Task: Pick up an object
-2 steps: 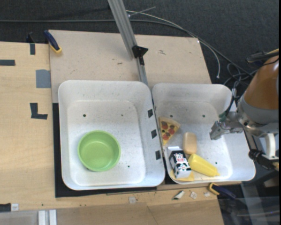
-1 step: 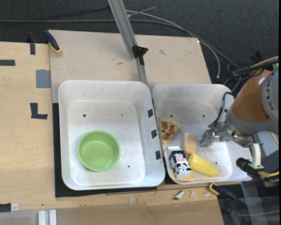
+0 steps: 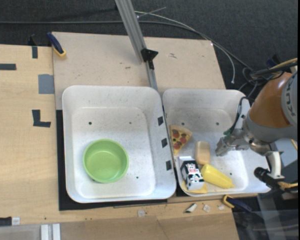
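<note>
In the right bin (image 3: 205, 101) lie a pizza slice (image 3: 180, 136), a tan block (image 3: 203, 152), a yellow wedge (image 3: 217, 177) and a small black-and-white carton (image 3: 191, 174). A green bowl (image 3: 105, 160) sits in the left bin (image 3: 109, 96). My gripper (image 3: 225, 146) hangs over the right bin's right half, just right of the tan block and above the yellow wedge. Nothing shows between its tips.
A grey pole (image 3: 132, 26) slants down to the seam between the bins. Cables (image 3: 225, 54) run across the board behind the right bin. A blue-and-yellow clamp (image 3: 56, 45) sits at the board's back left corner. Small scraps (image 3: 200, 207) lie in front of the right bin.
</note>
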`<state>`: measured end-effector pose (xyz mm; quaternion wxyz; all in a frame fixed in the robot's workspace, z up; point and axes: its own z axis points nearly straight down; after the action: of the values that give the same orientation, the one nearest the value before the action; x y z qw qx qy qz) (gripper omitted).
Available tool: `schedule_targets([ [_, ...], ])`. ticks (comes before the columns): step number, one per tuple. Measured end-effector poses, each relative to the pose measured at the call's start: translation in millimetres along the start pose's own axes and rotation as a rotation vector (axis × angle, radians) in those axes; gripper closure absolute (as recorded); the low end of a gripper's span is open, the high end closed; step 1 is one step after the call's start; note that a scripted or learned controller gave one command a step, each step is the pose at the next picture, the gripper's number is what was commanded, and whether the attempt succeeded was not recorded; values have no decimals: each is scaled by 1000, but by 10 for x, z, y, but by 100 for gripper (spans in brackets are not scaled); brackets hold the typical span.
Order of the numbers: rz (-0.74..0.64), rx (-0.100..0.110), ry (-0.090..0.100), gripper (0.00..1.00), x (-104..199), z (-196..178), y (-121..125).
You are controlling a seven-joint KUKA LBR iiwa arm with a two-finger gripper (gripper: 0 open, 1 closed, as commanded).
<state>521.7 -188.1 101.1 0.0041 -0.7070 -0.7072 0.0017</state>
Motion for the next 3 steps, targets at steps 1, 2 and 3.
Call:
schedule_targets([
  [1,2,-6,-2,100,-39,-461,-85],
  [2,-1,-11,-3,100,-65,-1090,-40],
  [3,-1,-12,-4,100,-60,-1528,-33],
])
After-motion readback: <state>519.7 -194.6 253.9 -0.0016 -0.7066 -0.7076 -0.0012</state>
